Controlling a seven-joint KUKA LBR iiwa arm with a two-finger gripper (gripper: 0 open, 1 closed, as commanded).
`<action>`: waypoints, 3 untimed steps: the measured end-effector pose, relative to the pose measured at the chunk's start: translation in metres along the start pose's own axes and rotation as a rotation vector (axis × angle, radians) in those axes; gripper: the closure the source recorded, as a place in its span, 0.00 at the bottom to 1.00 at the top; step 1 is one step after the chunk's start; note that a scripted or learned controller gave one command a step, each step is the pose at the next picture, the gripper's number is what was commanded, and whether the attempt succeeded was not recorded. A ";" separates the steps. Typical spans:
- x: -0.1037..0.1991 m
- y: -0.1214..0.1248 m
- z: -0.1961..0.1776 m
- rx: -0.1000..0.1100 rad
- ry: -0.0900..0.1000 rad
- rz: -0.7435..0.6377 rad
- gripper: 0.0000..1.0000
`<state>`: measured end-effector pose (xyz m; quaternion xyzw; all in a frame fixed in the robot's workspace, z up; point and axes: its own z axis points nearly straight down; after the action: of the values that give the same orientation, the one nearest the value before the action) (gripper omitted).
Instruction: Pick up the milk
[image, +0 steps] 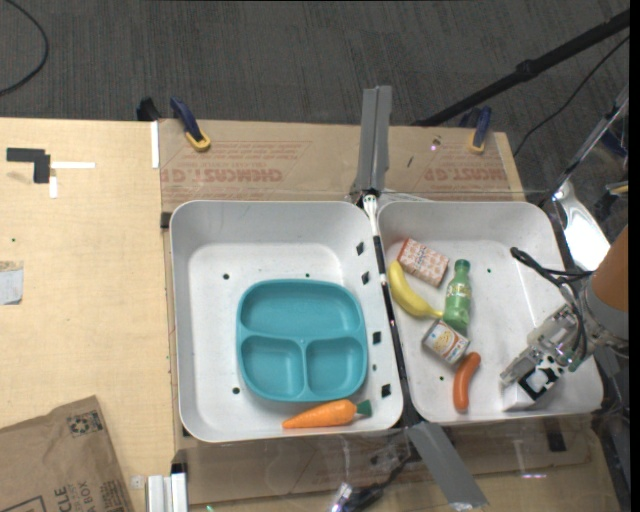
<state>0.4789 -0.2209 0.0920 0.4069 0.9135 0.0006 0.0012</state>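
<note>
Milk (424, 262) is a little box lying flat in the right bin (500, 232), just beside the banana (405, 292). It looks light and a bit squashy, so I would pinch its flat sides softly. My gripper (535, 372) is well apart from it, and I cannot tell if it is spread or closed.

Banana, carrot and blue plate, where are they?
banana (408, 292), camera view, middle of its yellow curve.
carrot (320, 416), camera view, middle of its orange body.
blue plate (300, 294), camera view, its upper rim.
</note>
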 end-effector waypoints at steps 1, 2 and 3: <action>0.000 0.001 -0.009 -0.001 -0.001 0.000 1.00; -0.001 0.002 -0.018 -0.003 -0.003 0.001 1.00; -0.001 0.002 -0.018 -0.003 -0.003 0.001 0.00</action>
<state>0.4809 -0.2206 0.1101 0.4076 0.9132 0.0014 0.0032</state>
